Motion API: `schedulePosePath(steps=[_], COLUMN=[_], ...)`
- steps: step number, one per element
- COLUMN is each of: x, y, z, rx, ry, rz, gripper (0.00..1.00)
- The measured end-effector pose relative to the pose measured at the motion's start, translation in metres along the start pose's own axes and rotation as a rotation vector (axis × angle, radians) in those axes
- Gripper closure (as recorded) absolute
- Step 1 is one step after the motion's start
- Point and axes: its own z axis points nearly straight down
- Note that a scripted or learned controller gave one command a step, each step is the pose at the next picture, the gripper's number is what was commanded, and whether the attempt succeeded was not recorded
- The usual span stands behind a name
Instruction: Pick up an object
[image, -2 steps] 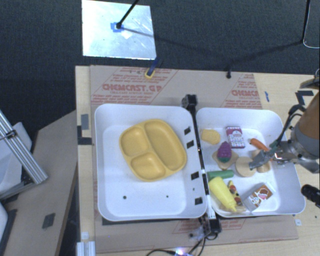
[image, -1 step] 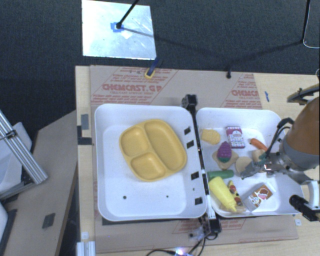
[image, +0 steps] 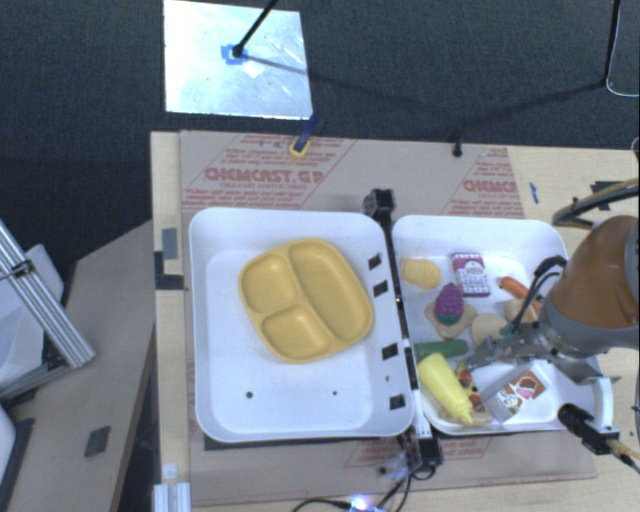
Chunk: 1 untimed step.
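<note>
The right bin (image: 480, 226) holds several toy foods: a corn cob (image: 421, 272), a red and white box (image: 469, 274), purple grapes (image: 449, 303), an orange sausage (image: 514, 287), a green vegetable (image: 440, 349), a yellow bottle (image: 445, 388) and a brown and white packet (image: 515, 392). My gripper (image: 482, 355) reaches in from the right and hangs low over the front middle of this bin, between the green vegetable, the yellow bottle and the packet. Nothing is visibly lifted.
The left bin (image: 215, 400) holds a yellow divided plate (image: 305, 298). A black divider (image: 392, 300) runs between the two bins. The arm's orange band (image: 600, 275) covers the right bin's right side. A grey plate (image: 238, 60) lies on the floor behind.
</note>
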Motion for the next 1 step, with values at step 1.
schedulePosePath(steps=[1], x=[-0.0007], y=[0.0018], z=[-0.0135], rx=[-0.007], ry=[-0.003], rz=[0.0], gripper=[1.0])
